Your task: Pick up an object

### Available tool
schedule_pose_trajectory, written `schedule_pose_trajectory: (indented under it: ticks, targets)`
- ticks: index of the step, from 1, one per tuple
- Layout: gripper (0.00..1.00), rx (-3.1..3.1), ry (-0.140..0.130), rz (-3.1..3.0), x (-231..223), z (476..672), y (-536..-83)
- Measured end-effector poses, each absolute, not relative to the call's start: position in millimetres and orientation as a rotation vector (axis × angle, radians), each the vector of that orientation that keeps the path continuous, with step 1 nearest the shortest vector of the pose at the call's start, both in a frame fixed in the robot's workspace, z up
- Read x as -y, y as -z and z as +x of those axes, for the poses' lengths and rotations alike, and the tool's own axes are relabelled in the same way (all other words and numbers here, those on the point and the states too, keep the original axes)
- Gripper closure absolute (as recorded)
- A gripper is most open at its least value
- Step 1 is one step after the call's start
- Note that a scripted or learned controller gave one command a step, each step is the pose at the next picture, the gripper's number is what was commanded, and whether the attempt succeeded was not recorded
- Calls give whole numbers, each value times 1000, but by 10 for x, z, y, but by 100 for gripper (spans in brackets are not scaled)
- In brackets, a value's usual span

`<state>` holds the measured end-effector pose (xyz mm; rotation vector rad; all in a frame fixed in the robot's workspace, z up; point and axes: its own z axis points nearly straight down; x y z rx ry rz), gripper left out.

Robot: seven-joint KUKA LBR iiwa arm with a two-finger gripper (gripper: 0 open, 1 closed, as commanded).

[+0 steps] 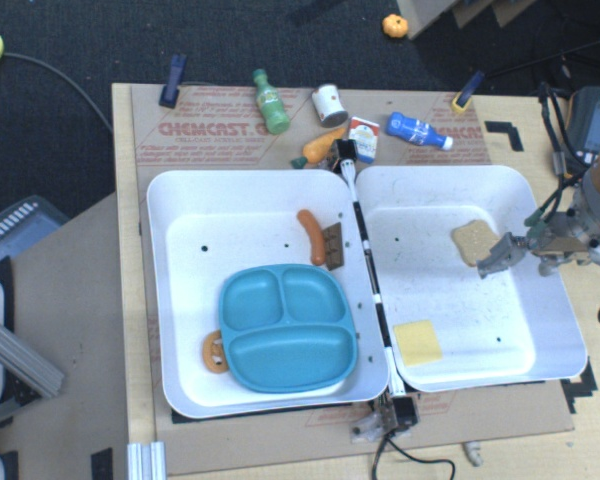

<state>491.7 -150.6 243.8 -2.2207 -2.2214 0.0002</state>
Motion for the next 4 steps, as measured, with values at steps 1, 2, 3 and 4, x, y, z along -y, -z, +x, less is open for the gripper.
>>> schedule_pose_trajectory:
  ticks: [1, 2, 3, 4]
  targets:
    - [0, 2220, -1, -2221, 1742, 5420, -1291]
    - [0, 2227, 5, -2224, 1641, 6004, -872]
    - [0, 2227, 2, -2222, 1876, 6618, -867]
    - [0, 2225, 3, -2224, 1660, 6302, -872]
